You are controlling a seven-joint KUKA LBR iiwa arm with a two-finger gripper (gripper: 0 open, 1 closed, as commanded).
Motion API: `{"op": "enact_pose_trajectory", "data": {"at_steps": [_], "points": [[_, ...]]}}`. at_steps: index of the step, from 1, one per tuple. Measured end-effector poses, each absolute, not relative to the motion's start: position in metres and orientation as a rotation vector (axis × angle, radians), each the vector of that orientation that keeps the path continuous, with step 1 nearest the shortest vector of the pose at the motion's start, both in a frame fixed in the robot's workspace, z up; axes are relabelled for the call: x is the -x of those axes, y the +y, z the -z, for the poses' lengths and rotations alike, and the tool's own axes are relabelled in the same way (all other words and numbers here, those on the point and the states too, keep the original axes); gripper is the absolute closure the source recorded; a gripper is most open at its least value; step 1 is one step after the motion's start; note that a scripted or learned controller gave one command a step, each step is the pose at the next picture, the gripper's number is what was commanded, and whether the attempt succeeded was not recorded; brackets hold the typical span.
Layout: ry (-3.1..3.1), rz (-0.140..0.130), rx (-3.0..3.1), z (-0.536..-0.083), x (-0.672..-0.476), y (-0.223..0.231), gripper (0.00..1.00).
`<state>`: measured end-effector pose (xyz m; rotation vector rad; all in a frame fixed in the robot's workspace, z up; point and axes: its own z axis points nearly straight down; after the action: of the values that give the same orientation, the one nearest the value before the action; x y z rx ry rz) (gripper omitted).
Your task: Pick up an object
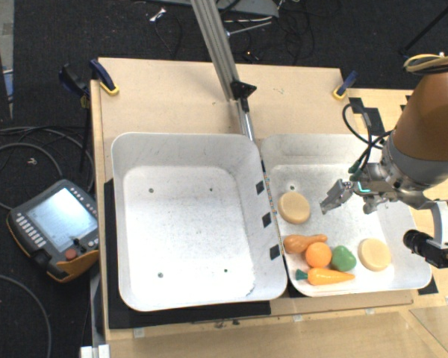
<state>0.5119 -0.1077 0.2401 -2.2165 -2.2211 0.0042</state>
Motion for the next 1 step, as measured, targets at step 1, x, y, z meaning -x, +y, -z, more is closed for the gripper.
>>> {"op": "enact_pose_trajectory", "data": {"at_steps": [1], "points": [[-2.221, 0.000, 2.221, -0.2419, -0.5126, -0.1078, 0.00]]}}
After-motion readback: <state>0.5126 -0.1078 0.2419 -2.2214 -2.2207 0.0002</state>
